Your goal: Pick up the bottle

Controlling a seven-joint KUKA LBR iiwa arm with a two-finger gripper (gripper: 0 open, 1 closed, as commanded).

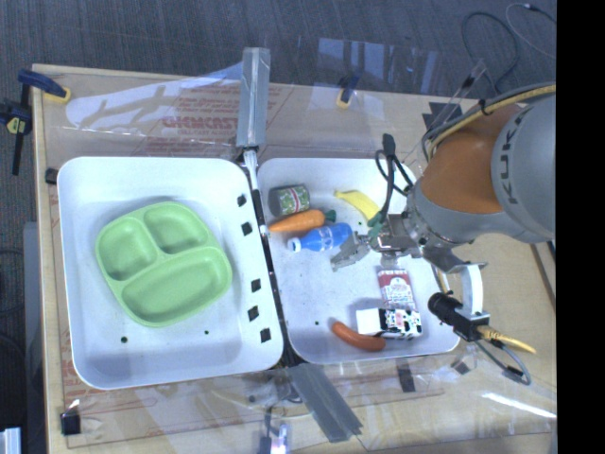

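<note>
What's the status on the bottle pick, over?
Claw low in right bin, just right of bottle, nothing held. Bottle lying flat, carrot touching its upper side, banana nearby.

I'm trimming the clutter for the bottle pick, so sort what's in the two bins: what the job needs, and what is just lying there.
Belongs to the job:
- blue bottle, lying in the right bin
- gripper, just right of the bottle

Just lying about:
- carrot
- small can
- banana
- sausage
- two small cartons
- green divided plate in the left bin
</note>
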